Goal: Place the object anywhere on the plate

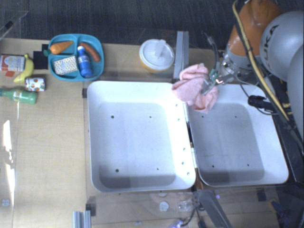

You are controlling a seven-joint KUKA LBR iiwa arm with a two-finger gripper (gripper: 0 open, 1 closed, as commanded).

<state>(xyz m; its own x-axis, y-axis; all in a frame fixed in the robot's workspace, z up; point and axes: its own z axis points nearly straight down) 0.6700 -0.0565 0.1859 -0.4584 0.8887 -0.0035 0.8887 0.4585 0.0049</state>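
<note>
The pink cloth (194, 90) hangs bunched over the far rim between the 2 bins (142, 137). The gripper (212, 85) presses into its right side, fingers closed on the fabric.

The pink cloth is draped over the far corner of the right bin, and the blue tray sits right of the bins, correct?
No. The camera view shows the blue tray left of the bins, beyond the left bin. The pink cloth does drape the right bin's far corner.
</note>
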